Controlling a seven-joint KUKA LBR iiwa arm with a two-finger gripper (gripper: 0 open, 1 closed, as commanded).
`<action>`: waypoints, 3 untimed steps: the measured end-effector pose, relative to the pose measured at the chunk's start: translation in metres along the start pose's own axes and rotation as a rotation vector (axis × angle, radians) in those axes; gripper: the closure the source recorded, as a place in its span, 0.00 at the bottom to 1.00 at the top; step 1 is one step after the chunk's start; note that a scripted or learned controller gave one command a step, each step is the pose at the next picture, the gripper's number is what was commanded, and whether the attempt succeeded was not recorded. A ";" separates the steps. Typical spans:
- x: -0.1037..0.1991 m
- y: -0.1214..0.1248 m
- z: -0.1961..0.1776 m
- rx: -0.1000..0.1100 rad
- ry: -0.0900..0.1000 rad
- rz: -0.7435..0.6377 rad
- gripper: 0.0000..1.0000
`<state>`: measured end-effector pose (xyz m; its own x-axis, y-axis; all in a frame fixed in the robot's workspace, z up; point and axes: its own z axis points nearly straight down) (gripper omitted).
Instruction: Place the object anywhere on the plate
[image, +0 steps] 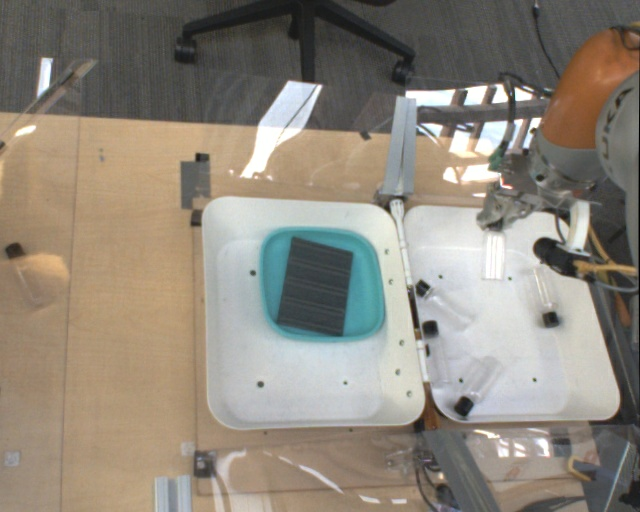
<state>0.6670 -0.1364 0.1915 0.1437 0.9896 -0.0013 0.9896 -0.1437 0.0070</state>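
Dark ridged block (316, 286) lies on the teal plate (373, 300) in the left bin (230, 390); the claw (497, 214) hovers over the right bin (590, 400), grip state unclear.

Dark ribbed matt block (316, 287) on glossy teal plastic plate (371, 292)

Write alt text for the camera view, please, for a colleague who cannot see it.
A dark ribbed rectangular block lies on a teal plate in the left white bin. The arm's gripper hangs over the far edge of the right bin, which holds several small clear vials with black caps.
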 end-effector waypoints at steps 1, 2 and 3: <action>0.056 -0.038 0.005 0.002 0.003 -0.254 1.00; 0.103 -0.075 0.005 0.003 0.003 -0.317 1.00; 0.186 -0.056 0.005 -0.001 0.004 -0.453 1.00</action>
<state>0.6379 0.0562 0.1859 -0.3039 0.9527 -0.0010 0.9527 0.3039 0.0074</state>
